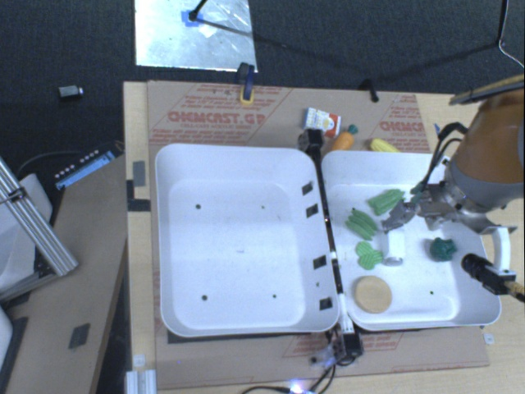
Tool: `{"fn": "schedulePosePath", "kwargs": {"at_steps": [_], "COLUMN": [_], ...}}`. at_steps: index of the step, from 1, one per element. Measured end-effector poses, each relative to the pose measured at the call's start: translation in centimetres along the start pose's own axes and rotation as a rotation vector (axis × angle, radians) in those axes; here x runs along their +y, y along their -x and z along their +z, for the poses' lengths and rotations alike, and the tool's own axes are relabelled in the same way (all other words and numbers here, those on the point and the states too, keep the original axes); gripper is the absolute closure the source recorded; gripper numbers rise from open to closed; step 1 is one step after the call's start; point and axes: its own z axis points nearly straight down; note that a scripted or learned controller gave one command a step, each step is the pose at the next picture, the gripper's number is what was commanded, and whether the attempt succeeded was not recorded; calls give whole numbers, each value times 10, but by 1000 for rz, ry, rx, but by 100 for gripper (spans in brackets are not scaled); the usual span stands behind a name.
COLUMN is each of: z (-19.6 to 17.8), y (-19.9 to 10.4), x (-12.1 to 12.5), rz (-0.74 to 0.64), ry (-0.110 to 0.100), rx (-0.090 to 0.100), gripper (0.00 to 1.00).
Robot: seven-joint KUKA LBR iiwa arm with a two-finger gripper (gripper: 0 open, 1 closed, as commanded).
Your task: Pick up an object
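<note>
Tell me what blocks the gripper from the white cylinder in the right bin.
Nothing visible does. The gripper hangs just above the white cylinder, with bare bin floor between them; the green pieces lie off to the side.

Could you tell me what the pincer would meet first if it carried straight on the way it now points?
Probably the small white cylinder just below the pincer, in the right bin; the green pieces lie close beside that line. Depth is hard to judge from this slanted view.
</note>
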Motion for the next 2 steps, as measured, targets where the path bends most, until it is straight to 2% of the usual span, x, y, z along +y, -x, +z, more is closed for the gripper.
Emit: {"fn": "schedulePosePath", "kwargs": {"at_steps": [1, 2], "z": [-11, 70], "y": [0, -28], "x": [1, 67], "rz": [-2, -5], "ry": [3, 1], "rx": [0, 0], "gripper": [100, 100]}}
